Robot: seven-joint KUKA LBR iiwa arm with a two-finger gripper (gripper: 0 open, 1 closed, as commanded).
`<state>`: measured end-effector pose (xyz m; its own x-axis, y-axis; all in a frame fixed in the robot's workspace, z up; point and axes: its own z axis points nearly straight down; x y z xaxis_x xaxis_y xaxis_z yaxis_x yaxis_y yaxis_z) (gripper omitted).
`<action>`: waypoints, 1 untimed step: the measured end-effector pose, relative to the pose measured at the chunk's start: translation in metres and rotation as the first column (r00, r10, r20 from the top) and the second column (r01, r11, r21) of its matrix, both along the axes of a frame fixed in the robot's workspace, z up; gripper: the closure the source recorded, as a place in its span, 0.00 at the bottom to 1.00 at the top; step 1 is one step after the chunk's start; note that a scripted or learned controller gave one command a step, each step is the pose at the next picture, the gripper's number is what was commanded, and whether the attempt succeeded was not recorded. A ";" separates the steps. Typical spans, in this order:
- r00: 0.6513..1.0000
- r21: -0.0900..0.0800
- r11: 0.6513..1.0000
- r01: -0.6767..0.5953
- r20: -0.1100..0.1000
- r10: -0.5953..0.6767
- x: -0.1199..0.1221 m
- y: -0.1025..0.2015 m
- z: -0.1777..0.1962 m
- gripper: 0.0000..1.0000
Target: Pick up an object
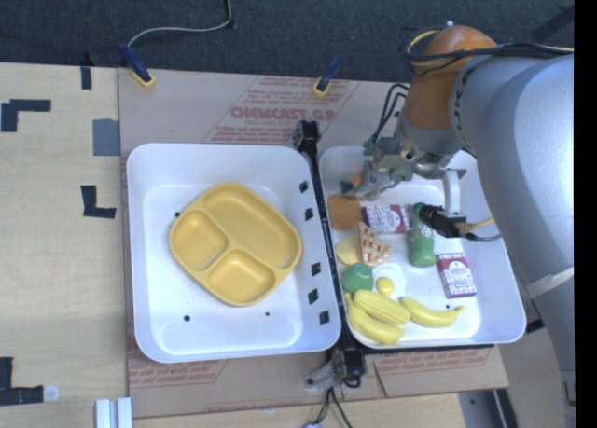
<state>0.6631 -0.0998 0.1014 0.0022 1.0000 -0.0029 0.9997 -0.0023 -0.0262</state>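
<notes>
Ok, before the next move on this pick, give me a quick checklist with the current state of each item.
1. Gripper is over the right bin: ok.
2. Pickable objects present there, such as the bananas, green bottle and small red box: ok.
3. Object visibly between the gripper's fingers: cannot tell.
4. Targets well separated: not ok, items crowd together below the gripper.
5. Yellow divided tray sits in the left bin, out of the arm's way: ok.

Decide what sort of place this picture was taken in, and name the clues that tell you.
Probably a robotics lab bench for grasping trials. A robot arm reaches over two white bins: one holds a yellow divided tray, the other toy food such as bananas.
</notes>
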 end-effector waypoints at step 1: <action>1.000 0.000 1.000 0.000 0.001 0.000 0.000 0.000 0.000 0.00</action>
